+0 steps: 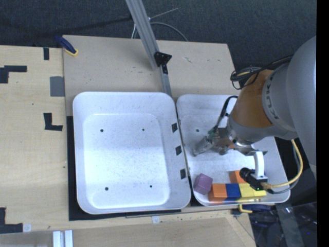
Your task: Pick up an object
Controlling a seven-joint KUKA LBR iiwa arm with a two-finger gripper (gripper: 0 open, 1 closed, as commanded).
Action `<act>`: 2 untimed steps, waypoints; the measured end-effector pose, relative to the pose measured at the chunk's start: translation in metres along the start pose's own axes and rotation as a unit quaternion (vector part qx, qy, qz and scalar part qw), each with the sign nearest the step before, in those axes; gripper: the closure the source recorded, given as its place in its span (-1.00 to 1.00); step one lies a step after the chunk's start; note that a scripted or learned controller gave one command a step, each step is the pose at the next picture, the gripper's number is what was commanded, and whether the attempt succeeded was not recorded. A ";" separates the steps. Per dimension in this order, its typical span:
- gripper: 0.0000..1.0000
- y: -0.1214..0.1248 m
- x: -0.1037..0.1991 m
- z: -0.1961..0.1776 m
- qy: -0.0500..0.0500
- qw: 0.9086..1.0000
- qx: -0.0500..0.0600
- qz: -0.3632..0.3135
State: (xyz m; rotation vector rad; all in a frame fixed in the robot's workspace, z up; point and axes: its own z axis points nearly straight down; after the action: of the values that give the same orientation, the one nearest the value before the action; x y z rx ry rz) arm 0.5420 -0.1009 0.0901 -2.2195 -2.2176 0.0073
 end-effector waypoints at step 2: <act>-1.00 -0.052 -0.019 -0.001 0.000 1.000 0.000 0.001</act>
State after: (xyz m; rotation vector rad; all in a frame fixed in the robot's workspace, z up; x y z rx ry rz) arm 0.4902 -0.1202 0.0913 -2.2204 -2.2162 0.0070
